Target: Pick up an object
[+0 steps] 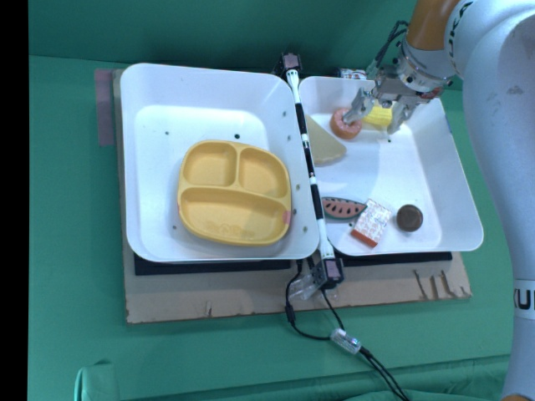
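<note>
we see the gripper [379, 116] low at the right bin's [456, 170] far edge, fingers spread wide astride a yellow block [379, 118], beside an orange ring [344, 124]. nothing looks gripped or lifted yet; closing and raising remain, we judge.

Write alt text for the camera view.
A grey arm's claw hovers open over a yellow block and an orange ring at the back of the right bin, which also holds a watermelon slice. The left bin holds a yellow divided plate.
</note>
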Available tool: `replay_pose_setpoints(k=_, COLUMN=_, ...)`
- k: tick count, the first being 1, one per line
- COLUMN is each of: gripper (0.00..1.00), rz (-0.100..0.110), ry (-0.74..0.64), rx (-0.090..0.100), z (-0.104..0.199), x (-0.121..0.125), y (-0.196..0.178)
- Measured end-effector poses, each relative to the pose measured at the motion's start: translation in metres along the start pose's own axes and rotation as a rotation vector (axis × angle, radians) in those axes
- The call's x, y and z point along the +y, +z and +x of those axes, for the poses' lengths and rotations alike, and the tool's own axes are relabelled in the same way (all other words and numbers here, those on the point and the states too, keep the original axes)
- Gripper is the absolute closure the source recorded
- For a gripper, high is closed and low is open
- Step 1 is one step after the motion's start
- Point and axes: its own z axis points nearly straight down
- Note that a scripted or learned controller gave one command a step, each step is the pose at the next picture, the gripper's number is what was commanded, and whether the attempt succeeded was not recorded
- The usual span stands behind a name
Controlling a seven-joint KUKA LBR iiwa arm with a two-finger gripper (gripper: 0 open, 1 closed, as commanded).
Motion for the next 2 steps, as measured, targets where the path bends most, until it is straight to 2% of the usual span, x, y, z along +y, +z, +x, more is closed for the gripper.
replay_pose_setpoints(k=1, gripper=1.0, rz=-0.007, ry=-0.001, rx=0.006, z=0.001, x=0.002, y=-0.019)
replay_pose_setpoints(k=2, gripper=1.0, rz=-0.06, ry=-0.01, rx=0.01, z=0.058, x=-0.022, y=-0.139)
